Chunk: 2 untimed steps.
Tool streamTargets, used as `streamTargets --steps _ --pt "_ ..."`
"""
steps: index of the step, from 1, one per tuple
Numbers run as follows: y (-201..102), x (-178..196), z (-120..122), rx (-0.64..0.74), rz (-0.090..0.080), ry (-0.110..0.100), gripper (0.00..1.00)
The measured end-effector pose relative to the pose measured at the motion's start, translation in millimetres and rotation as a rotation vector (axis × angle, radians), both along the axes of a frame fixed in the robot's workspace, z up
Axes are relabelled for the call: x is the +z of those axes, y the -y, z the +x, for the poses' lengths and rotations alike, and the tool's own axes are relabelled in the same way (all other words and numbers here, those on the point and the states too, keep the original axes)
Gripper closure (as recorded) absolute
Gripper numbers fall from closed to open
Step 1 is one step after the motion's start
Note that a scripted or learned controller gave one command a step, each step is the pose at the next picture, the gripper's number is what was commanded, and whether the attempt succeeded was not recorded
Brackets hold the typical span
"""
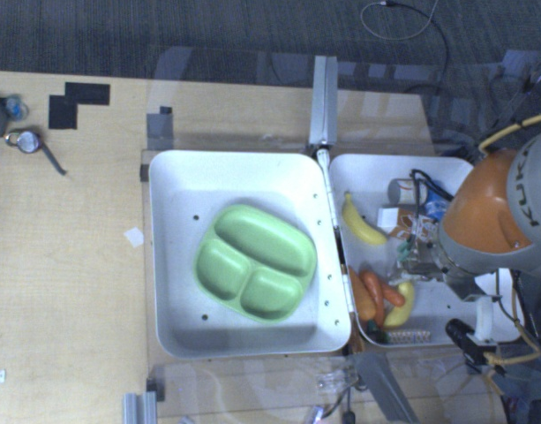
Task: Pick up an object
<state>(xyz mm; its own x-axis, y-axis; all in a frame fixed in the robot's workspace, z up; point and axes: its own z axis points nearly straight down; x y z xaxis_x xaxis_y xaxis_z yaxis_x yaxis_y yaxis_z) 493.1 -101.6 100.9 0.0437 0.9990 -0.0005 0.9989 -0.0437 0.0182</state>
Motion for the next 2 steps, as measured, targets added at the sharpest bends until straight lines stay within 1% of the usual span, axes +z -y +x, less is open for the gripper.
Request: streamTargets --steps 1,2 --pt "-36.5 104.0 32.9 -0.062 0.001 -0.018 1.0" --pt "-38.5 135.2 36.0 0.012 0.0 -0.018 1.0"
